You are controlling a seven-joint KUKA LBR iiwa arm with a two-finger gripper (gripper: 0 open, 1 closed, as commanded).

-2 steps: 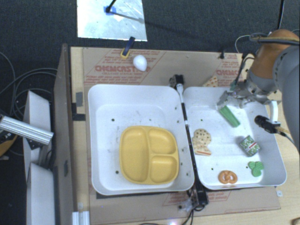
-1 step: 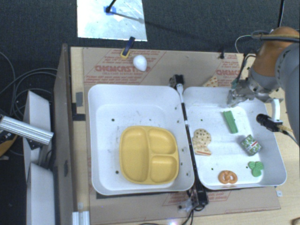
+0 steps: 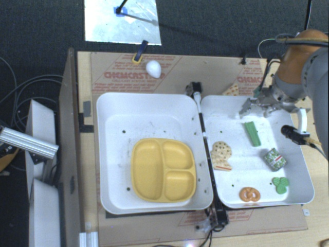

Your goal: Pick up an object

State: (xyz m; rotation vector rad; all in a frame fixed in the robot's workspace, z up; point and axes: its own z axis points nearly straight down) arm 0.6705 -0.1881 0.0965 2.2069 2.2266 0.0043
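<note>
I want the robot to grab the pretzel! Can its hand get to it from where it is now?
Probably yes. The pretzel lies flat in the right bin with bare floor around it and nothing on top. The hand hovers at the far end of that same bin, so it would need to travel past the green stick.

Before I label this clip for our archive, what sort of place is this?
Probably a robot lab's picking bench: two white bins on cardboard, toy food such as a pretzel, and loose cables on dark carpet.
</note>
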